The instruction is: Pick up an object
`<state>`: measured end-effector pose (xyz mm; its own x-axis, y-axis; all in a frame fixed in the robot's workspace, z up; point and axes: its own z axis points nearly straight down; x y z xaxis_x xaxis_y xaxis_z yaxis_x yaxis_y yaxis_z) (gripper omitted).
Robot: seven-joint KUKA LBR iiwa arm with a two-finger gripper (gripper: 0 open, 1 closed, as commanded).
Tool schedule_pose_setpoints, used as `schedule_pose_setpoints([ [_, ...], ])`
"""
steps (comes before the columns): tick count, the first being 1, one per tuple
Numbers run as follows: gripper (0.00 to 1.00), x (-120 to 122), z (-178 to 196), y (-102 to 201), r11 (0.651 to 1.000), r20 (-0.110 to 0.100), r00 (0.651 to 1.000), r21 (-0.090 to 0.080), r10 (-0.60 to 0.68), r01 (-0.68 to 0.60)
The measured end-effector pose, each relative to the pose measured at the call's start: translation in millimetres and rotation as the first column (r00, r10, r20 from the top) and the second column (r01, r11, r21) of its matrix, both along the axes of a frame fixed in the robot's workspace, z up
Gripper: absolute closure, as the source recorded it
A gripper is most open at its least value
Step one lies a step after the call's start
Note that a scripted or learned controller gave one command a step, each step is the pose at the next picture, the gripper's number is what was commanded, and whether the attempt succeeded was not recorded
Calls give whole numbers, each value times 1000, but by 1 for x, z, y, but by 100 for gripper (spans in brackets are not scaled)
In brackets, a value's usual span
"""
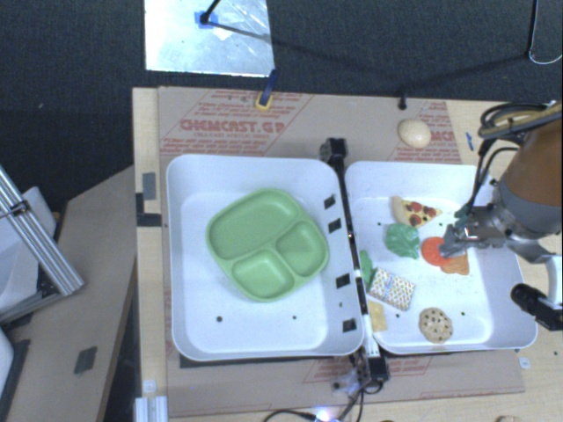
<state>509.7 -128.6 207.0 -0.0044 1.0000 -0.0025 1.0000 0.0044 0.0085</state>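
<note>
Gripper [455, 241] low over right bin [493, 332] near its right edge, touching orange-red toy [437, 253]; finger state can't tell. Green tray [266, 243] mid left bin [189, 236].

Legible text, one item you can check: red print on the brown cardboard sheet [230, 123] that lies under the two bins on the bench, along its far edge, reading roughly "CHEMCAST GP" as seen upside down from the camera. You will find more red print of the same kind on the sheet's far right portion and along its near edge, too small and broken to read.
</note>
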Motion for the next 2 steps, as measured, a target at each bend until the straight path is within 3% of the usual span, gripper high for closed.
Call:
schedule_pose_setpoints([
  [1, 100, 1, 19, 0, 1000, -5, 1000, 2, 0, 0],
  [2, 100, 7, 12, 59, 1000, -6, 1000, 5, 6, -6],
])
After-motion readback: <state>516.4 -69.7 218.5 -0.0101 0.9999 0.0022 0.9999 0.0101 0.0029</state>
